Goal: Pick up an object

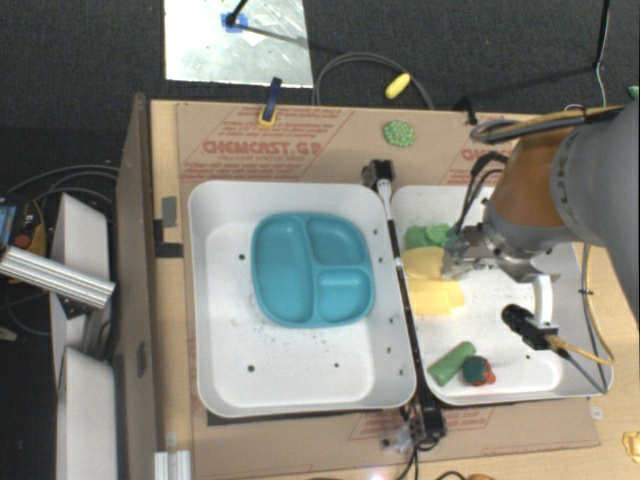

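Note:
The right bin [560, 373] holds several small things. A leafy green piece [428, 236] lies at its upper left. Below it are a pale yellow piece [422, 262] and a second yellow piece [437, 298]. Near the front edge lies a green cylinder [451, 362], and a small red and green item [479, 371] touches its right end. My gripper [461, 255] hangs low over the right bin, at the right edge of the upper yellow piece and just beside the leafy green one. The grey arm with its orange band hides the bin's upper right part.
The left bin [225, 368] carries a blue divided plate [311, 270]. A ridge [398, 278] separates the two bins. On the cardboard behind the bins lie a green knobbly thing [399, 133], a yellow plug [397, 86] and a blue-yellow clip [271, 103].

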Tool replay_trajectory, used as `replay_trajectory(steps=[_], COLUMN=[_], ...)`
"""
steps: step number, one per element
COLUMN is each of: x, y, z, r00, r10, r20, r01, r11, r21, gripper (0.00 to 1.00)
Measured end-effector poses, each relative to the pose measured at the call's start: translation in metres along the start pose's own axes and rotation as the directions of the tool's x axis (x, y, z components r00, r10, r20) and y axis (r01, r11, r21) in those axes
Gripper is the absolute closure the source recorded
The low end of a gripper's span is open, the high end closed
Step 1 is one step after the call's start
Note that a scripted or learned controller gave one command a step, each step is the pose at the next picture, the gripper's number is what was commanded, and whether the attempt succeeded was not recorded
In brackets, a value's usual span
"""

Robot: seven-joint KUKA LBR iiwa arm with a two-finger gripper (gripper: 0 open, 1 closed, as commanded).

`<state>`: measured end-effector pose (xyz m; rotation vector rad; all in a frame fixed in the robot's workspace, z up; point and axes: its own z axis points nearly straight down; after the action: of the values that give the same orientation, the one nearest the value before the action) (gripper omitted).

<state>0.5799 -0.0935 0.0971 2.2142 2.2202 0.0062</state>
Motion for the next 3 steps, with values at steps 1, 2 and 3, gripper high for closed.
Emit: replay_trajectory(steps=[1,2,3], x=[0.0,0.009,-0.032], y=[0.0,-0.018,0.027], z=[0.0,0.013,0.012], r00=[1.0,1.0,1.0], r10=[0.0,0.003,0.003], r20=[0.0,-0.002,0.0], r01=[0.0,-0.003,-0.003], r11=[1.0,1.0,1.0], r21=[0.0,0.007,0.001], gripper=[0.0,0.0,0.0])
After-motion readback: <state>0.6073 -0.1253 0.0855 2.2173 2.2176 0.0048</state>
